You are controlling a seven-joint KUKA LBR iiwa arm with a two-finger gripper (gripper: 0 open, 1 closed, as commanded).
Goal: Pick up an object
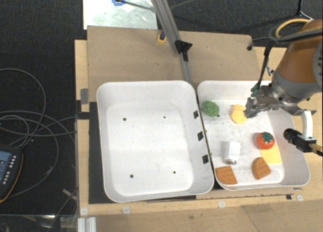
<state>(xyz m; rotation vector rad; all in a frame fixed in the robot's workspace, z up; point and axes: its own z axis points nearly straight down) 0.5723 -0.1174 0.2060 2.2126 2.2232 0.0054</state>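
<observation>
Gripper [251, 108], grip state cannot be told, sits low in right bin [295, 175] just beside round, bumpy yellow cookie [237, 114]; nearby: knobbly green broccoli [210, 108], glossy red tomato [265, 140], no legible writing.

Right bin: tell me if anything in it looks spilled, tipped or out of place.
Nothing stands out. The right bin holds a green piece, a yellow round piece, a tomato by a yellow slice, a white block and two brown pieces, lying loose. The pincer hovers beside the yellow round piece.
</observation>
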